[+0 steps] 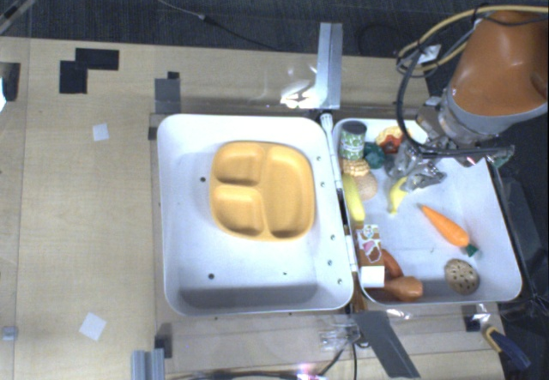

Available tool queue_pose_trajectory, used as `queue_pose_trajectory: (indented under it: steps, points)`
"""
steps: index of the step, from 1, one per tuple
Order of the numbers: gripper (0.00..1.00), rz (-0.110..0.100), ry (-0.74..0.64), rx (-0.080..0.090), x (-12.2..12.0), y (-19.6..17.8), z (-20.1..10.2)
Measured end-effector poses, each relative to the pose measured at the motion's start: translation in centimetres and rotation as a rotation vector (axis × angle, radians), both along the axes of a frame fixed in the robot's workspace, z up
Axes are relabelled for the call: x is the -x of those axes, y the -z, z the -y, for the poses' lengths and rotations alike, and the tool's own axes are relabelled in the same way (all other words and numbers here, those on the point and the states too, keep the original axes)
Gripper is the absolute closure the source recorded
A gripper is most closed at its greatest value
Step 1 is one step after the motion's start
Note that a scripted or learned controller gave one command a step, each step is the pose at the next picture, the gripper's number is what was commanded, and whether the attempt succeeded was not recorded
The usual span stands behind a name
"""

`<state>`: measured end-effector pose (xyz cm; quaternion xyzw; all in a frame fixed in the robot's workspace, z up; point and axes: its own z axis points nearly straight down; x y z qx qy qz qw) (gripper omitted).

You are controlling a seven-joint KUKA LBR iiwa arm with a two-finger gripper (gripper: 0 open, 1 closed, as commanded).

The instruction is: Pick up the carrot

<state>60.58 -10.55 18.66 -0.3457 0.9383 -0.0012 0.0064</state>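
The carrot (446,226) is orange with a small green tip and lies slantwise on the floor of the right bin (502,271), towards its right side. My gripper (416,171) hangs over the upper middle of that bin, up and to the left of the carrot and apart from it. Its metal fingers point down towards a small yellow banana (396,195). Nothing shows between the fingers.
The left bin (184,224) holds a yellow divided plate (262,190). Along the right bin's left wall are a green can (352,145), a yellow banana (353,202), a small carton (370,243) and a brown sausage-like piece (401,287). A speckled cookie (461,276) lies below the carrot.
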Motion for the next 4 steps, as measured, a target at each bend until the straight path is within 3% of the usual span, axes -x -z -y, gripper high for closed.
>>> queue_pose_trajectory:
  steps: [1, 2, 3, 4]
  points:
    - [0.0, -0.002, 0.003, 0.001, 0.1, 0.1, 0.2]
    - [0.0, -0.011, 0.052, 0.001, 2.4, 7.1, 5.3]
    - [0.0, -0.002, 0.123, 0.004, 9.6, 9.8, 10.2]
    - [1.0, 0.011, 0.117, 0.006, 9.0, 8.4, 10.0]
